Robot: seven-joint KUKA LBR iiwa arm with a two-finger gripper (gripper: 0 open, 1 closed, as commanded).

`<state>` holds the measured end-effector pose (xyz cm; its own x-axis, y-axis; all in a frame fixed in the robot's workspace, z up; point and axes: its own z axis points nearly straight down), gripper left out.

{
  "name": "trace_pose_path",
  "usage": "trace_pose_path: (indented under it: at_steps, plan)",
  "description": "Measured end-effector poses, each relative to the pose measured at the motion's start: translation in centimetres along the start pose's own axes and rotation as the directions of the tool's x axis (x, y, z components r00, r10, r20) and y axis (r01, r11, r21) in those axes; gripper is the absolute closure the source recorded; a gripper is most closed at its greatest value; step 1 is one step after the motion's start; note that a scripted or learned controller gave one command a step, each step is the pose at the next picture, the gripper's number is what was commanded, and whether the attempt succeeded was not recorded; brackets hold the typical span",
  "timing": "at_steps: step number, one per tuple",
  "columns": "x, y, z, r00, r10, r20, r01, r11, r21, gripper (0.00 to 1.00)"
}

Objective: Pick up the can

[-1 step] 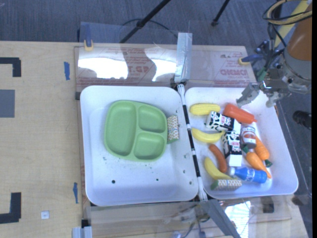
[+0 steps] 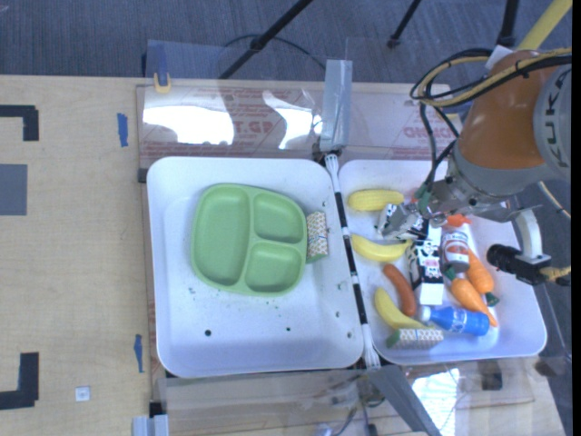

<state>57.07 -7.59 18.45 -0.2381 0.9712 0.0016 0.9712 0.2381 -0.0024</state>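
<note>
Arm reaches in from the right; gripper (image 2: 406, 218) sits low over the far-left part of the right bin (image 2: 531, 334), among the clutter. Cannot tell how it is set, nor whether anything is caught in it. Judged step: approach or grasp attempt, with nothing visibly lifted. The can is hard to pick out; my best candidate is the blue cylinder (image 2: 458, 321) lying on its side at the near end of the right bin, well short of where the gripper is. If so, the next move calls for repositioning nearward and squaring to that cylinder's axis. Right bin contents: three bananas (image 2: 374, 200), carrots (image 2: 467, 293), a red sausage-like piece (image 2: 398, 286), a small bottle (image 2: 457, 246), black-and-white items, closely packed. Left bin (image 2: 172, 271) holds a green divided plate (image 2: 250, 237), compartments bare, with a small patterned block (image 2: 317, 234) touching its right edge.
</note>
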Motion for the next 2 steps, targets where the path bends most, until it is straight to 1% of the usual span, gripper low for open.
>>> trace_pose_path:
  at_steps: [1, 2]
  plan:
    - [-0.2, 0.1, -1.0, 1.000, 0.004, 0.002, -0.004, 1.000, -0.004, 1.00]
    - [-5.5, 0.2, -7.8, 0.919, -0.394, 0.008, 0.394, 0.919, -0.006, 1.00]
